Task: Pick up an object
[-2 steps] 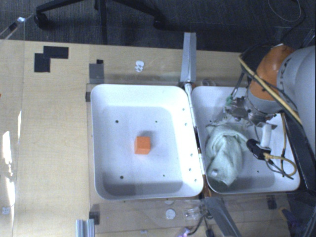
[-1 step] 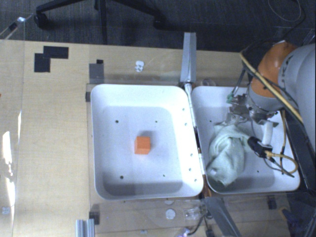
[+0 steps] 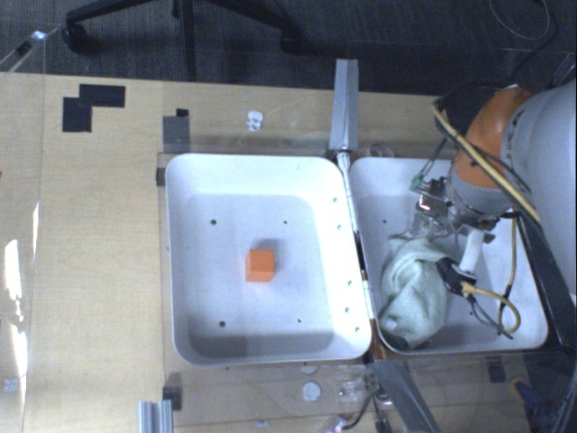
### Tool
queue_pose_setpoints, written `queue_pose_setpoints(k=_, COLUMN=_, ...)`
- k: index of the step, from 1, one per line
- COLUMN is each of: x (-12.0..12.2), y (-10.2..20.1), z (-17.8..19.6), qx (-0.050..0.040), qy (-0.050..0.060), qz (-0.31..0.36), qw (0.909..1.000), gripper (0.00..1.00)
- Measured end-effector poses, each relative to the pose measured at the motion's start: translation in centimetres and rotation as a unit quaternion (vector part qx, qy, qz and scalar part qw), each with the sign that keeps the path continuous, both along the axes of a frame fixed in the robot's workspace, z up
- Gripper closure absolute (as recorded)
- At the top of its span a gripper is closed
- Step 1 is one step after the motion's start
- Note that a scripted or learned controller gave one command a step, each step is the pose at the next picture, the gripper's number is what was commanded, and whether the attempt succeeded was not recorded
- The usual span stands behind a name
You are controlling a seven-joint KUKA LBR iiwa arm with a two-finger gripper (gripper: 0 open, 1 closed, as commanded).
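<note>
Claw [image 3: 431,226]: low in the right bin [image 3: 532,332], at the upper edge of a crumpled pale cloth [image 3: 413,289]; fingers hidden, grip cannot be told. Arm [image 3: 491,156]: grey with an orange band, entering from the right. Cloth: bunched against the bin's left wall. Left bin [image 3: 194,332]: one small orange cube [image 3: 261,264] near its centre. Both bins: side by side on the wooden worktop [image 3: 86,278].

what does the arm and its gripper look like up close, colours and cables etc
The arm is bulky, rounded and pale grey, with an orange band above the wrist. Below that sits a grey collar, then the gripper, a cluster of dark and metallic parts. Yellow and black cables loop along the wrist and trail beside it.
</note>
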State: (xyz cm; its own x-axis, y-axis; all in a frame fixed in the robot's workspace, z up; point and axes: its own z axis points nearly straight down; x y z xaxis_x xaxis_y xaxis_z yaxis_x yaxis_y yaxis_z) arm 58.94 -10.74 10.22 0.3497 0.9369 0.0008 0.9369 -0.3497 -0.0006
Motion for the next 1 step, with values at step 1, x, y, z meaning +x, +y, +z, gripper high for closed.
queue_pose_setpoints(k=1, x=7.29, y=1.69, z=8.54, qx=-0.0009, qy=-0.003, qz=-0.053, qw=0.9986, gripper=1.00)
